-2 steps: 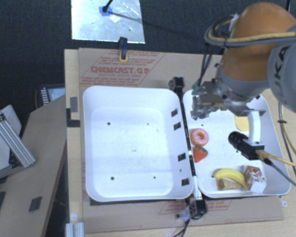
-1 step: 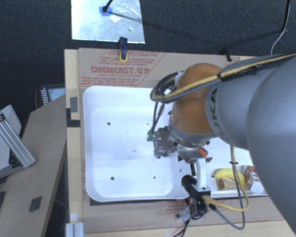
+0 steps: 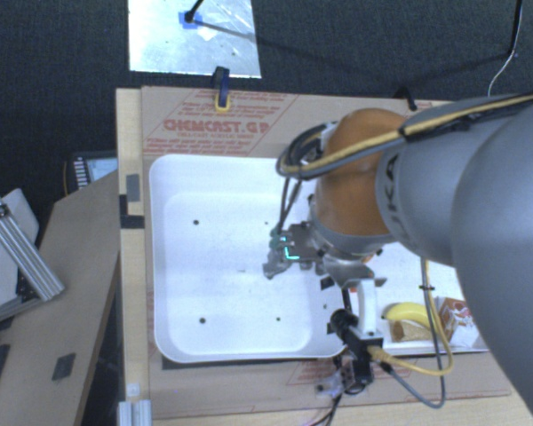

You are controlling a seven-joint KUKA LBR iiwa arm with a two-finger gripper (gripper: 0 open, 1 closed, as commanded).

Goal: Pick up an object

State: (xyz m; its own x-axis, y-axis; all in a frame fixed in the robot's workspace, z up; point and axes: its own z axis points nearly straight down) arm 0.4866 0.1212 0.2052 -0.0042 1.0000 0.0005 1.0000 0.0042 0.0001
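Gripper [image 3: 275, 266] of the grey arm [image 3: 462, 193] hangs low over the right part of the left bin [image 3: 182, 238], close to its floor; from this slant I cannot tell its state, and nothing shows in its grasp. Objects to pick lie in the right bin: a banana [image 3: 407, 311] at its near edge, with a printed packet [image 3: 453, 318] just beside it on the right. Probably the arm must cross the dividing rim to reach them. Left and far, the white floor offers open room.
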